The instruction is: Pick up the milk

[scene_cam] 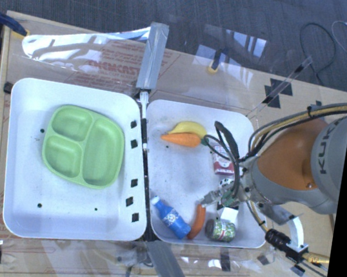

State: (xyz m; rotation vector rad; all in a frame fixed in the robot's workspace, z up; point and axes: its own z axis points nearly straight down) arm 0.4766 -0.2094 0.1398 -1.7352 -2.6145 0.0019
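The right bin's (156,164) middle floor lies open; carrot (182,139), banana (188,128), bottle (170,218), sausage (199,221) and can (221,229) ring it.

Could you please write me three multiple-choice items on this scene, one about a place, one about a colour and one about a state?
1. Where does the green plate lie?
A. in the left bin
B. in the right bin
C. on the floor

2. What colour is the bottle near the right bin's front wall?
A. red
B. blue
C. black

3. How does the carrot rest?
A. standing upright
B. hanging from the gripper
C. lying flat beside the banana

Answers: 1 A, the plate sits in the left bin. 2 B, its body is blue. 3 C, it lies on the bin floor against the banana.
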